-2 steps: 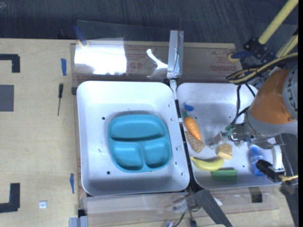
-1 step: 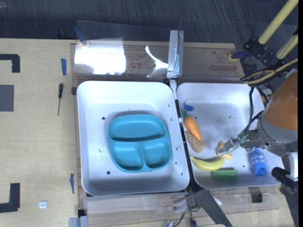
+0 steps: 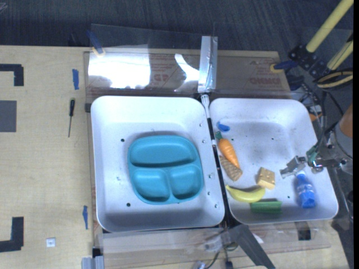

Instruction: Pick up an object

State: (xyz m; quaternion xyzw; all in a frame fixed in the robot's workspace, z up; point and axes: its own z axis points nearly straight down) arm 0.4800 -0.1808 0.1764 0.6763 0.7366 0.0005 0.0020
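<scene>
The right bin [image 3: 269, 114] holds several small objects. An orange carrot [image 3: 227, 149] lies at its left side, with a brown bread-like piece [image 3: 231, 170] just below it. A yellow banana [image 3: 247, 193] and a green block [image 3: 265, 207] lie near the front wall. A tan cube [image 3: 266, 177] sits mid-bin. At the right lies a blue bottle [image 3: 305, 192]. My gripper [image 3: 303, 164] hangs low over the bin's right side, just above the bottle's top end. Nothing visibly hangs from it.
The left bin [image 3: 112, 122] holds a blue divided tray [image 3: 164, 168]. A small blue piece [image 3: 223, 128] lies near the right bin's back left corner. Cables and a yellow pole [image 3: 331, 18] stand beyond the right bin. A clear panel [image 3: 151, 66] stands behind the bins.
</scene>
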